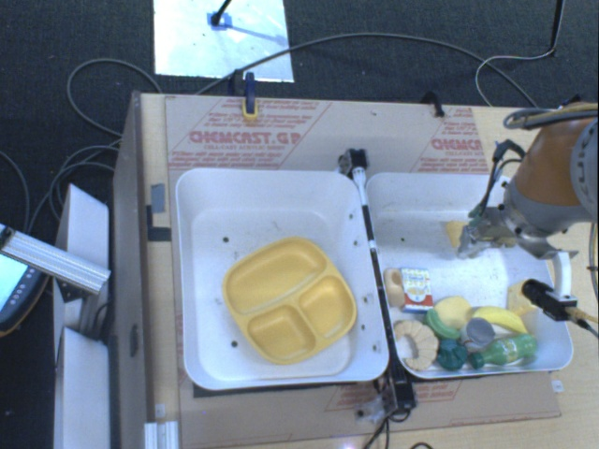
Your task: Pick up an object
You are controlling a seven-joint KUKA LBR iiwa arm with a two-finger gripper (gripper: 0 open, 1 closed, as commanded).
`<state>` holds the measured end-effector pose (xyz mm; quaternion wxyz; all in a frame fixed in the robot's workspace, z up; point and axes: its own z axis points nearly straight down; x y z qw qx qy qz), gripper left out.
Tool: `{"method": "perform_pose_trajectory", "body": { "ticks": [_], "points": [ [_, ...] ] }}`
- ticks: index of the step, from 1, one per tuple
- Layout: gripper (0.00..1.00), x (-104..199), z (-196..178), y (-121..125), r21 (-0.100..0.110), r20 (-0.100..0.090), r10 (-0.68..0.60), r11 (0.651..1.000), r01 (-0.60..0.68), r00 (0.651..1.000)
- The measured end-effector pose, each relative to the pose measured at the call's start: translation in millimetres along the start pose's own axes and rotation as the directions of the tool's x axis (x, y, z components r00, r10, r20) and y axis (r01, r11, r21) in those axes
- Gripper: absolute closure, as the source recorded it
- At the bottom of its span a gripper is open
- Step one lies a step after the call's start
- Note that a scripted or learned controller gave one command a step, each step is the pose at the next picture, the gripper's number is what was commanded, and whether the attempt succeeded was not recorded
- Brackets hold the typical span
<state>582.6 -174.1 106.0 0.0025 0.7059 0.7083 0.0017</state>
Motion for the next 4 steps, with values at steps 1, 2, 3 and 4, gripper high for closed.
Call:
{"method": "perform_pose_trajectory", "body": {
  "ticks": [1,2,3,4],
  "points": [
    [0.00,0.0,0.1,0.0,0.000,0.000,0.000,1.000,0.000,1.000],
    [0.00,-29.4,20.7,-95.0,0.004,-0.006,-0.002,1.000,0.002,1.000],
    [0.00,-31.7,21.0,17.5,0.002,0.000,0.000,1.000,0.000,1.000],
    [0.00,34.8,21.0,87.3,0.002,-0.002,-0.002,1.000,0.002,1.000]
  ]
}}
